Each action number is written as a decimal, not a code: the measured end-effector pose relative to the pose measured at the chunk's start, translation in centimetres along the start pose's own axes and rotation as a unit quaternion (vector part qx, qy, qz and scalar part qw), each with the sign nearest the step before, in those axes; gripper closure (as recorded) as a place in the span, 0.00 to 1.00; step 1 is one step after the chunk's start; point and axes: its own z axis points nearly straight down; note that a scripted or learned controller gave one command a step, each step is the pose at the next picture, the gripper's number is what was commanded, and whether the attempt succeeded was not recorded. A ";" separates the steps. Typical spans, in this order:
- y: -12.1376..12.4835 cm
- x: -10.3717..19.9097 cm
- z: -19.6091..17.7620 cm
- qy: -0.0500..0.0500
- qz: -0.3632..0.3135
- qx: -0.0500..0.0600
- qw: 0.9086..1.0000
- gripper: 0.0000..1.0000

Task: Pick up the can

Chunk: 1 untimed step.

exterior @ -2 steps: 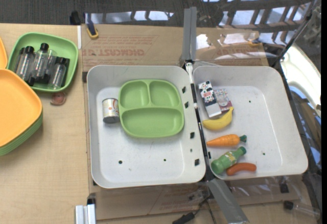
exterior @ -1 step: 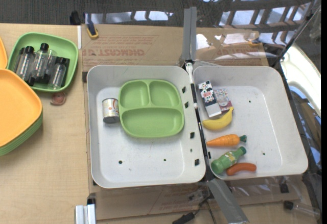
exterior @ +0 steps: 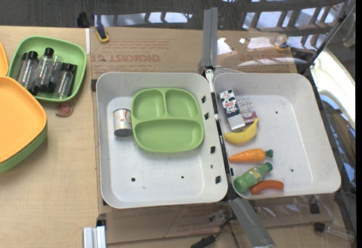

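Your gripper's state: cannot tell. The can [exterior: 122, 122] lies in the left bin [exterior: 164, 185], touching the green divided plate [exterior: 168, 120]. The right bin [exterior: 300, 145] holds a milk carton [exterior: 231, 109], banana [exterior: 241, 133] and carrot [exterior: 251, 155].

White bins: two [exterior: 113, 185] [exterior: 317, 173]
Cans: one [exterior: 122, 122]
Green divided plates: one [exterior: 167, 119]
Cartons: two [exterior: 229, 107] [exterior: 246, 110]
Bananas: one [exterior: 242, 134]
Carrots: one [exterior: 250, 156]
Green bottles: one [exterior: 252, 177]
Red sausages: one [exterior: 267, 186]
Green trays of vials: one [exterior: 73, 52]
Orange plate stacks: one [exterior: 20, 128]
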 end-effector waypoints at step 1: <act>0.0 0.0 0.1 0.000 -0.137 0.000 0.991 1.00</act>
